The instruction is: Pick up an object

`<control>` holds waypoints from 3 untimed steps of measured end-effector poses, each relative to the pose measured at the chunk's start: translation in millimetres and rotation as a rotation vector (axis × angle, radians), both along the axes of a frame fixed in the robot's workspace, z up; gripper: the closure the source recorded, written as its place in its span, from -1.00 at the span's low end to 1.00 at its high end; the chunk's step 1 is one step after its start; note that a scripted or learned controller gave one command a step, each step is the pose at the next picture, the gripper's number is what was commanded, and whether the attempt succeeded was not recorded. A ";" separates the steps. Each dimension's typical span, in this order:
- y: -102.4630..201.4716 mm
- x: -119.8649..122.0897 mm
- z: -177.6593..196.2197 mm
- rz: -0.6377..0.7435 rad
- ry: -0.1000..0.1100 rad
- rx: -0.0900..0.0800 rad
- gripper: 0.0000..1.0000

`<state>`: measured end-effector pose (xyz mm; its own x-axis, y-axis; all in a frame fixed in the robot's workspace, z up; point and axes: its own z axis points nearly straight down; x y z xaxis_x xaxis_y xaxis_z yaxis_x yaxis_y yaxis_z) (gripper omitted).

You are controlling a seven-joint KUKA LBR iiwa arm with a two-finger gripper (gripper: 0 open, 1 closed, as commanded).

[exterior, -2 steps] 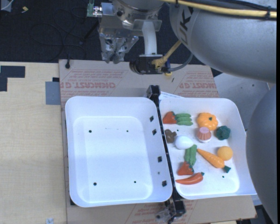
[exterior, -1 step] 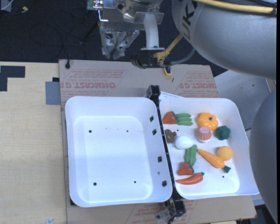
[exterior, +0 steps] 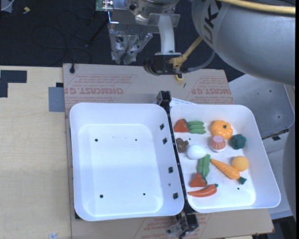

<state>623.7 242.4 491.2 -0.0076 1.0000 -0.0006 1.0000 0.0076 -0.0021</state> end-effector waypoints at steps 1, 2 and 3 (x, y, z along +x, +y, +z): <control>-0.2 -9.6 14.5 0.000 0.000 0.000 1.00; 0.1 -26.5 28.1 -0.001 -0.001 0.000 1.00; 0.1 -43.2 47.1 -0.002 0.000 0.000 1.00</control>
